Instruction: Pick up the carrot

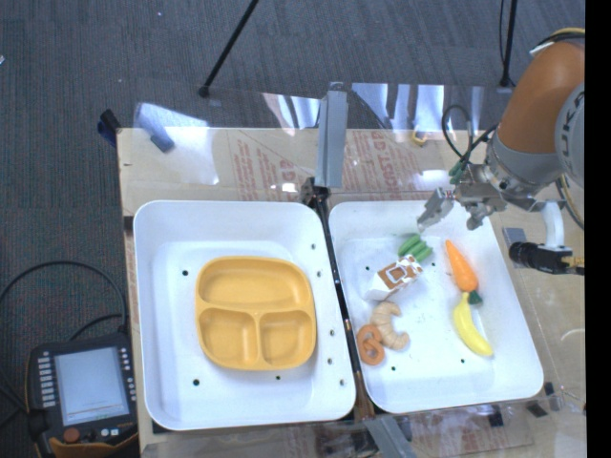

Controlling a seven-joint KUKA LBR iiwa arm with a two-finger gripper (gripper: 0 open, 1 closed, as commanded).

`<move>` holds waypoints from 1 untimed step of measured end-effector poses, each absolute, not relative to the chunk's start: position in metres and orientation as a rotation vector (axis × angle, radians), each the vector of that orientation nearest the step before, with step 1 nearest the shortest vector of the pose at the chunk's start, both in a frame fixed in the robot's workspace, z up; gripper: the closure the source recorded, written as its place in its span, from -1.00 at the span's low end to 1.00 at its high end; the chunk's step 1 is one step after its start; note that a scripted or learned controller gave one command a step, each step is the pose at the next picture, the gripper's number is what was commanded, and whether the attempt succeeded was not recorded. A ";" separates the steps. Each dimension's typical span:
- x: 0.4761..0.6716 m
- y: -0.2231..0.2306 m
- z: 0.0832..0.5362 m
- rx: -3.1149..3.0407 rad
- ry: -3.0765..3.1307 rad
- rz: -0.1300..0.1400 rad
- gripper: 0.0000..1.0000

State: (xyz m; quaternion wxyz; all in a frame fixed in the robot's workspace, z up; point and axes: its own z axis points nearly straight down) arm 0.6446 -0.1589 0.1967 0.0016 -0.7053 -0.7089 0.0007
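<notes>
1. Pincer [453,213]: we record it above the far edge of the right bin [530,351], on the grey arm [539,113] with its orange band, reaching in from the right. Its two fingers [431,210] are spread apart with nothing between them.
2. Carrot [462,266]: we find it in the right bin, just below the pincer and apart from it, lying flat on the white floor.
3. Long axis of the carrot: it runs from far to near with a slight slant. The orange tip points up toward the pincer; the thick end with a small green top points away from it, toward the banana.
4. Banana [472,326]: yellow, it lies beyond the carrot from the pincer, its upper end just beside the carrot's green top.
5. Green vegetable piece [414,247]: we note it below and a little left of the pincer, near the carrot's tip but not touching.
6. Small white and brown box-like item [399,275]: further from the pincer, left of the carrot.
7. Croissant [389,326] and pretzel [370,343]: well apart from the pincer, toward the bin's near left.
8. Left bin [153,389]: well to the pincer's left, bearing a yellow divided plate [256,273].
9. We see nothing lying over the carrot.
</notes>
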 end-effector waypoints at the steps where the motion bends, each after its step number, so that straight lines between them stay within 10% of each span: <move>1: 0.612 -0.203 0.096 -2.525 -1.856 -0.003 -1.00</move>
